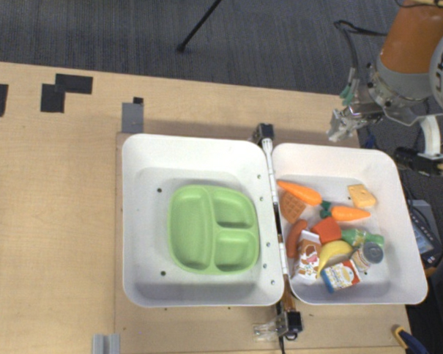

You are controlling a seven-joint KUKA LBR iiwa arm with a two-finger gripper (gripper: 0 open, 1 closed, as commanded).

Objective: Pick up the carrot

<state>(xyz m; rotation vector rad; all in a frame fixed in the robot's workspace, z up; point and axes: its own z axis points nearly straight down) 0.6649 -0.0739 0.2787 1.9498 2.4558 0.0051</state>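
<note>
In right bin | carrot lies flat, tip toward left | gripper state unclear

The arm is cut off by the top and right edges; the gripper is too small to tell its finger state.

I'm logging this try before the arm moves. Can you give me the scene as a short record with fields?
arm: gripper above the bench beyond the right bin's far rim
right bin: mixed toy food
carrots: carrot near the far left; second carrot beside it, toward the middle
other items: banana, cracker, small carton
left bin: green divided plate
carrot status: both lie in the bin
</note>
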